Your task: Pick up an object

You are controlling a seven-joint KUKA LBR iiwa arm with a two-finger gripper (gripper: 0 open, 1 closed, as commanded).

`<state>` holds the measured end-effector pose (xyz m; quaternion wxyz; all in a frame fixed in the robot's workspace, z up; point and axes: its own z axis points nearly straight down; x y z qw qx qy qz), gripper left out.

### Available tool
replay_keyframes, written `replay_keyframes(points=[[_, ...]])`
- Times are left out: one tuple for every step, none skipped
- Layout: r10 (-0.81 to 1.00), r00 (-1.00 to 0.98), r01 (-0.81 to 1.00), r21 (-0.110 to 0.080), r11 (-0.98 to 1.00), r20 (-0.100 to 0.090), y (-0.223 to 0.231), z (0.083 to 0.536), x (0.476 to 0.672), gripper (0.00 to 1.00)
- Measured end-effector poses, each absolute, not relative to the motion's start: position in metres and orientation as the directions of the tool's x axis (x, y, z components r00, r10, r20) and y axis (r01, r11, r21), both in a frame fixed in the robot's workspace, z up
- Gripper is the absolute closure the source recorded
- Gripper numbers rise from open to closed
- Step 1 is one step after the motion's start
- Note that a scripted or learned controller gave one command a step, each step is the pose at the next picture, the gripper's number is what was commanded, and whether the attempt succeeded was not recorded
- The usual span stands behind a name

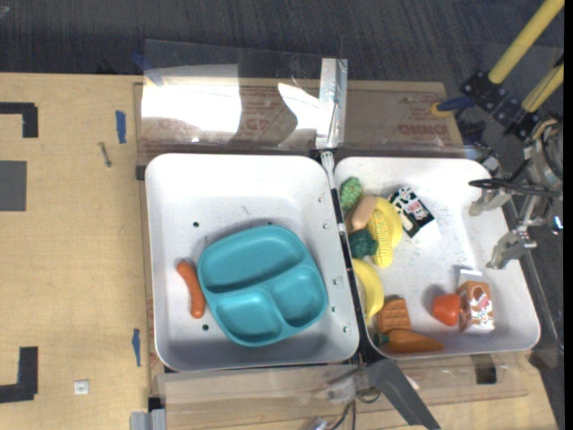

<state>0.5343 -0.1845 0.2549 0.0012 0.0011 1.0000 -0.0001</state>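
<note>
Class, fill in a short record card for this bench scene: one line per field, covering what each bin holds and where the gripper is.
Left bin: teal divided plate, with an orange sausage-like toy lying beside its left edge
Right bin: toy food heaped along its left wall, including a corn cob, a banana and a carrot
Also in right bin: black-and-white carton, red tomato-like toy, small juice box
Gripper: at the right bin's right edge, holding nothing

Fixed overhead camera, slanted down, both bins (170,240)
</note>
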Motion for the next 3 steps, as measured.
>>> replay_keyframes(points=[[-0.001,-1.0,-0.001,-0.001,1.0,-0.011,-0.222,0.123,0.484,0.0],[-0.207,-0.978,-0.206,-0.017,0.978,-0.021,-0.219,0.108,0.578,0.0],[-0.526,-0.851,-0.526,-0.01,0.851,-0.014,-0.166,0.092,0.672,0.0]])
